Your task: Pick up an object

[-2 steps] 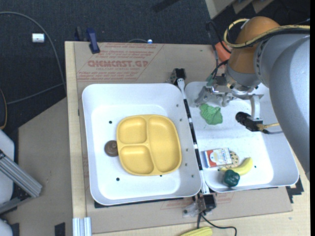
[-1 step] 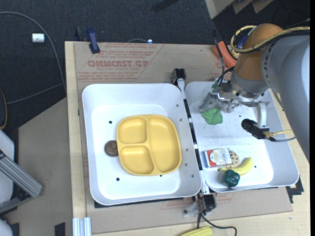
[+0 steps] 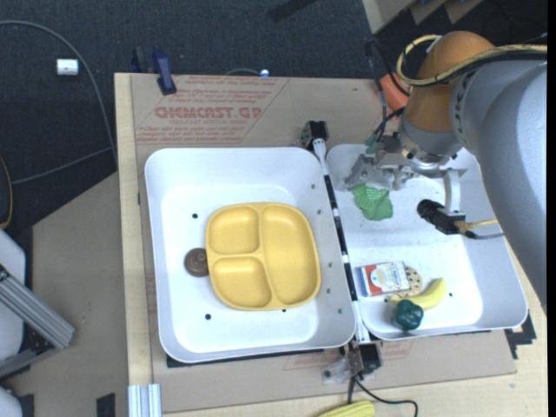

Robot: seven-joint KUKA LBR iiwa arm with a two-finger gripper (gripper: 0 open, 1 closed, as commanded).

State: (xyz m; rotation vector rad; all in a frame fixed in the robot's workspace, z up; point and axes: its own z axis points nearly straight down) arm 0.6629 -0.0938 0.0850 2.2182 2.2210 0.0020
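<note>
Table (image 3: 217, 111): carries two white bins side by side.
Arm (image 3: 512, 146): reaches in from the right, with its wrist over the far end of the right bin.
Left bin (image 3: 174, 181): holds a yellow divided plate (image 3: 261, 256) in the middle.
Right bin (image 3: 486, 268): holds the loose small things.
Pincer (image 3: 380, 174): low over the far left corner of the right bin. Cannot tell whether it is wide or narrow from this slant, and nothing shows held in it.
Green crumpled piece (image 3: 373, 203): lies on the bin floor just on the near side of the pincer. Touching or apart, cannot tell. Likely the target, being closest.
Red and blue packet (image 3: 382, 278): near end of the right bin, well apart from the pincer.
Yellow banana (image 3: 430, 294): just right of the packet.
Dark green round thing (image 3: 407, 316): at the banana's near end.
Brown disc (image 3: 196, 261): left bin, against the plate's left edge.

Progress, as judged: the approach looks made, with the pincer at the green piece. No grasp shows. The closing, the lift and the proof of a hold are all left to do.
</note>
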